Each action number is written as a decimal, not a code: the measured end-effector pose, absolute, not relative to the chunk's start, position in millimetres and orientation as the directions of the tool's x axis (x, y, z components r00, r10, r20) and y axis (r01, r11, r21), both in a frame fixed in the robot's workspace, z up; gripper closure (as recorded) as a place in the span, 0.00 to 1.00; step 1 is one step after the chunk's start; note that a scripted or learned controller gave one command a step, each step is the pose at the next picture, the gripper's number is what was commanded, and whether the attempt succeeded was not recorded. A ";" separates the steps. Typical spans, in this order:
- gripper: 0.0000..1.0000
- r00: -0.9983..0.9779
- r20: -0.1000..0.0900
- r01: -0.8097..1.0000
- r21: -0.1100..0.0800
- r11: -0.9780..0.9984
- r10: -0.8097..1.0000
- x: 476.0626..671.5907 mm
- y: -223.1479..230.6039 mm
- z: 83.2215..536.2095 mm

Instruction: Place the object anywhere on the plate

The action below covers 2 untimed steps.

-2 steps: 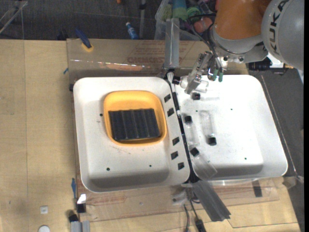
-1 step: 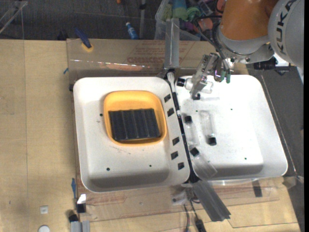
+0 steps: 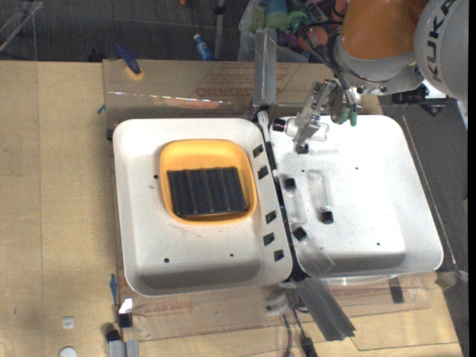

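Note:
An orange-yellow plate point(image 3: 207, 152) sits in the left bin point(image 3: 141, 259). A black ribbed rectangular object point(image 3: 206, 190) lies flat on the plate and covers most of its middle. My gripper point(image 3: 325, 130) hangs over the far left corner of the right bin point(image 3: 387, 199), to the right of the plate and well apart from it. Its two fingers stand spread, open, with nothing between them. One long finger point(image 3: 303, 141) points down-left towards the divider.
A clear tube-like piece point(image 3: 318, 190) with a small black end point(image 3: 326, 216) lies in the right bin near the divider point(image 3: 271, 199), which carries several black clips. The arm's orange band point(image 3: 379, 13) looms over the top right. Clutter lies beyond the bench's far edge.

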<state>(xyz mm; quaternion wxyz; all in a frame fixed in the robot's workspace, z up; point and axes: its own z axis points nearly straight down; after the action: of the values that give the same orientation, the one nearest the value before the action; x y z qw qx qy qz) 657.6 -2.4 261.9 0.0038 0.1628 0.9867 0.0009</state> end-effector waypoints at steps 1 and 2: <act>1.00 -0.991 -0.009 0.132 0.002 0.991 0.132 657.0 -28.3 290.3; 1.00 -0.995 -0.004 0.101 0.001 0.995 0.101 661.6 -41.2 270.9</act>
<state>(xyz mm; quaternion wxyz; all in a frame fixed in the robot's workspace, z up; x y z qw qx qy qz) 661.6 -41.2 270.9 0.0019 0.0503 0.9987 0.0006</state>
